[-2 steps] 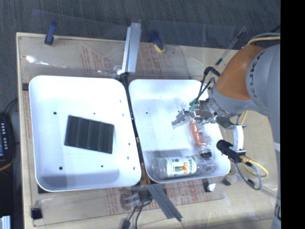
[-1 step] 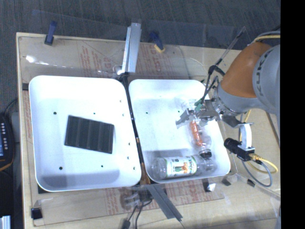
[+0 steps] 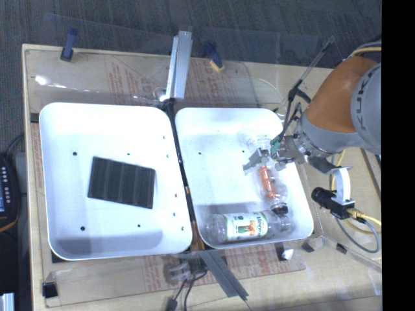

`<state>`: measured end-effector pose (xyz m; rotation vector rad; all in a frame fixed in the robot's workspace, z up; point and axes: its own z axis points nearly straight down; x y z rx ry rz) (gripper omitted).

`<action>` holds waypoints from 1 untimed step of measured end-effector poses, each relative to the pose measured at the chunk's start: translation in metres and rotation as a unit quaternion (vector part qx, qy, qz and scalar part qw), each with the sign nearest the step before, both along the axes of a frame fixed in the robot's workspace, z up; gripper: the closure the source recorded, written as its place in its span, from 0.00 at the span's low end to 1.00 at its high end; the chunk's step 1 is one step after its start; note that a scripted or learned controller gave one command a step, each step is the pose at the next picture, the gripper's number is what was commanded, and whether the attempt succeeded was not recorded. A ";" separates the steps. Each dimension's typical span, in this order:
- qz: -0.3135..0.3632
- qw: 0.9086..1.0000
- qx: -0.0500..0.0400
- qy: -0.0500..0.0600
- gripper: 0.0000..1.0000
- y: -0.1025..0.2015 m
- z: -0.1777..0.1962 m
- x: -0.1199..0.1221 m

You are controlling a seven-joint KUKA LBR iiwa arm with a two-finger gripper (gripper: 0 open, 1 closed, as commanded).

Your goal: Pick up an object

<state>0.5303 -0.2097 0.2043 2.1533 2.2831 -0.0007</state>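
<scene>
On the left I have the left bin (image 3: pixel 65 118), with a dark ribbed pad (image 3: pixel 122 182) lying flat near its middle, tilted a little. Nothing there is in play for me right now.

Moving right, past the divider, the right bin (image 3: pixel 214 125) holds the candidates. Along its near wall a clear bottle (image 3: pixel 249 227) with a green and orange label lies on its side, cap end pointing right. Further in, toward the right wall, a smaller clear tube (image 3: pixel 270 183) with orange contents lies roughly near-to-far, its dark cap at the near end, close to the bottle but I cannot tell whether they touch.

My gripper (image 3: pixel 256 161) sits just at the far end of that tube, low in the bin, with the arm (image 3: pixel 340 105) coming in over the right rim. I cannot tell how the jaws stand; the metal and the clear plastic blur together there.

I judge I am in the approach or closing step on the tube, with nothing lifted yet. The next move calls for straddling the tube across its narrow width, closing firmly, and rising straight. The tube is round and slick, so I expect it could roll or squirt out toward the wall.
</scene>
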 end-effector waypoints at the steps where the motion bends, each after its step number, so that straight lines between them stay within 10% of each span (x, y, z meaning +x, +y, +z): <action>1: 0.018 1.000 0.000 0.000 0.00 0.001 -0.017 0.014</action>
